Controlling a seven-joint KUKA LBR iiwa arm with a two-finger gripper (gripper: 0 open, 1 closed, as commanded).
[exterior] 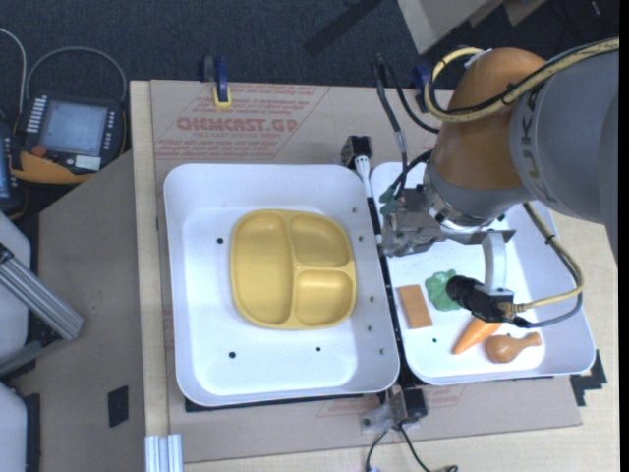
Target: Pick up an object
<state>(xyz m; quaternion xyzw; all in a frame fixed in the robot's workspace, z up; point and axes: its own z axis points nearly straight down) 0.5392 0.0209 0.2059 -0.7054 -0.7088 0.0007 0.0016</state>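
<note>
Hand (408,226) hangs over the left part of the right bin (565,308), tucked under the wrist, so cannot tell whether it is spread or pressed together. Near to far in that bin: brown pear-shaped toy (511,345), orange carrot (474,333) just beside it, tan block (416,306), green piece (439,290) beside the block; yellow divided plate (293,267) lies in the left bin (197,264). Tan block looks the easiest pick: nearest the hand, flat, so come straight down over its middle, span its narrow width, close fully before lifting.

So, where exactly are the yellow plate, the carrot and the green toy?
Yellow plate (292,268), camera view, its middle.
Carrot (474,336), camera view, mid-body.
Green toy (437,291), camera view, its uncovered left part.
</note>
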